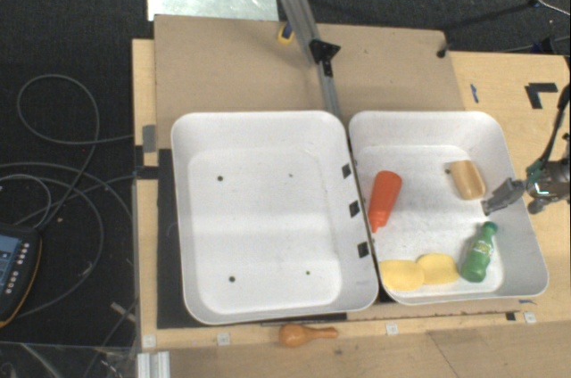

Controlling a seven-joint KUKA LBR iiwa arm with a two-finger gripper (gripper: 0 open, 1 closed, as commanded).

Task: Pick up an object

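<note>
Nothing's picked up yet. The claw (501,196) sits at the right bin's (419,128) right rim, can't tell its state, nothing visibly in it. Tan block (466,179), green bottle (479,252), orange bottle (384,199) all lie inside the bin.

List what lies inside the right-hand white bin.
Inside the right bin: an orange carrot, a tan bread piece, a green bottle and two yellow pieces. Anything beneath those items is covered.
</note>
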